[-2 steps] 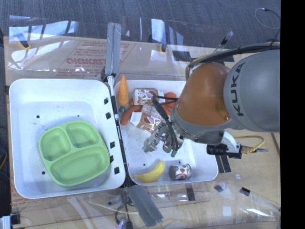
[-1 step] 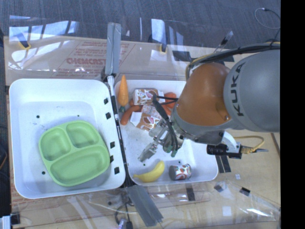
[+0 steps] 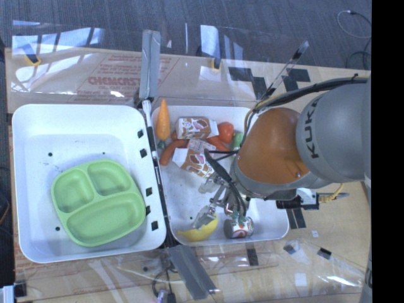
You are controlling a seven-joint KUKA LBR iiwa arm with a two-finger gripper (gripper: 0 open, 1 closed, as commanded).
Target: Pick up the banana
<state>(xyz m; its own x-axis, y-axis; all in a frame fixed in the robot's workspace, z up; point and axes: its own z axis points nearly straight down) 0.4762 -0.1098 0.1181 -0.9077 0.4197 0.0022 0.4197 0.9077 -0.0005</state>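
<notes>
Closest to the lens is the arm (image 3: 328,134), its grey housing and orange band covering the far right corner of the right bin (image 3: 184,202). From under it the end effector (image 3: 211,214) reaches down toward the near edge of that bin, a tangle of black cable trailing over its metal parts. Its tips sit right over the banana (image 3: 197,232), which lies flat against the near wall of the right bin, somewhat left of the middle of that wall. Whether the fingers are spread or closed I cannot tell; the metal parts overlap each other and the fruit, so no grip can be read here.

Just right of the banana, also against the near wall, sits a small round can (image 3: 238,227) with red and white markings, close enough that it could crowd a grasp from that side. Lying hard against the wall probably leaves the end effector room on one side alone, which may be why it comes in from the bin's middle.

Along the far edge of the right bin lies a heap of play food: a carrot (image 3: 163,120) standing along the left wall, a brown-and-white packet (image 3: 193,127), a second packet (image 3: 197,158), and red pieces (image 3: 225,131) beside them. All lie well apart from the banana.

On the floor of the left bin (image 3: 38,144) rests a green divided plate (image 3: 99,201), toward the near edge.
</notes>
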